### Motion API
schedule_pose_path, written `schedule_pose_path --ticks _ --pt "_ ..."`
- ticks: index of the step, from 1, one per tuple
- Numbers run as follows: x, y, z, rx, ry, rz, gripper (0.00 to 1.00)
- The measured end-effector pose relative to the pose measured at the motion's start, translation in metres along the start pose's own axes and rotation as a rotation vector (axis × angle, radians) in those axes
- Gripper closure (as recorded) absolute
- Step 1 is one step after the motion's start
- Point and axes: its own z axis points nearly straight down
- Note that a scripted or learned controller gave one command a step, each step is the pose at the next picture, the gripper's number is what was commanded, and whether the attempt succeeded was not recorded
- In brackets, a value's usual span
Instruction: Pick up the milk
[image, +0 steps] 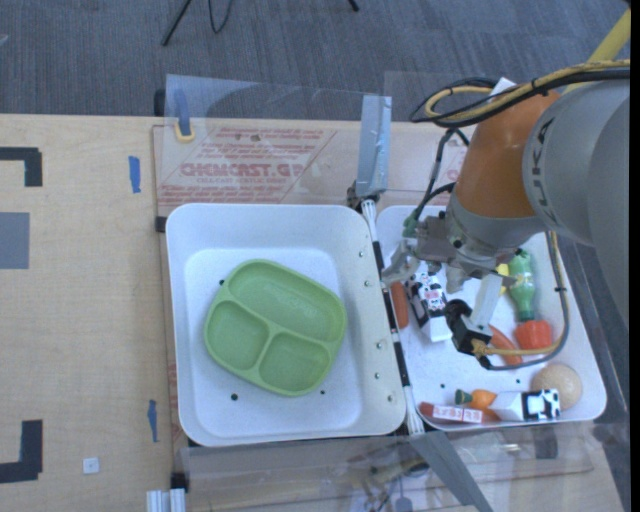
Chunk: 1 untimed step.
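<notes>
Reaches in from the right edge as a bulky grey arm, orange band bulging just above the wrist. Points steeply downward, metal two-finger claw low at the tip, black cables looping around the wrist.

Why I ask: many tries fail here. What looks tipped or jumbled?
Nothing spilled. In the right bin, the milk carton lies tilted under the claw, and toy foods crowd around it. The green plate sits flat.

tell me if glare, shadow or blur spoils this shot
Camera view: even, soft lighting; no harsh glare on the white bins; the green plate is sharp with a faint shadow; the gripper and toy food under the arm are small and slightly soft.
</notes>
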Motion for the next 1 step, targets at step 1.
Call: schedule_pose_path --ticks 1 --pt "-0.0705 -0.031 0.0 0.002 0.001 -0.174 0.0"
